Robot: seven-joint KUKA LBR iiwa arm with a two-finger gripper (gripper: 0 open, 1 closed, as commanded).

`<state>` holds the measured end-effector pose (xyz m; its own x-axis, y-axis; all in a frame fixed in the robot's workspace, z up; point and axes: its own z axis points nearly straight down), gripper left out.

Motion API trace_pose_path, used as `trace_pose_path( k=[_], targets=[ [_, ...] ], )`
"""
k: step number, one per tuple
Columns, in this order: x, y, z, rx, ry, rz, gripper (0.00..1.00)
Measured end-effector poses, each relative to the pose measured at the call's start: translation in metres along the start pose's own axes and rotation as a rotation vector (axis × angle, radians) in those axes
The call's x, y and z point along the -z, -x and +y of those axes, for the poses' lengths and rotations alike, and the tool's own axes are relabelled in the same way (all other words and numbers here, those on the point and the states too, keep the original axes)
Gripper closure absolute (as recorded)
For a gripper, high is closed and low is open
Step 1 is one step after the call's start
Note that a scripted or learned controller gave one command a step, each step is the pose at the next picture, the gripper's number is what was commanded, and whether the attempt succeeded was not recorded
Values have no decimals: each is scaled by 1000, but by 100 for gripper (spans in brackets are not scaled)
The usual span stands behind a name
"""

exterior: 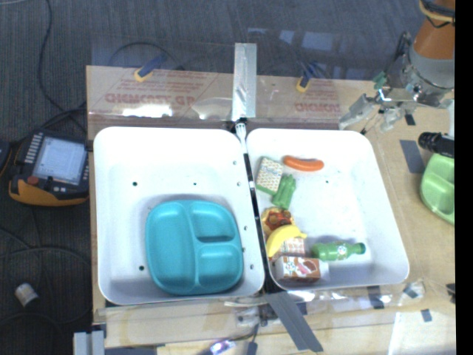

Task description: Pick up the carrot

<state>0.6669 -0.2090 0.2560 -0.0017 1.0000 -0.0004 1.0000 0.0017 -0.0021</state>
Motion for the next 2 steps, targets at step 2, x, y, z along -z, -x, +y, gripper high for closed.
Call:
trace_pose_path(
  k=[2],
  targets=[
    [-164, -89, -40, 26, 4, -5, 0]
  ],
)
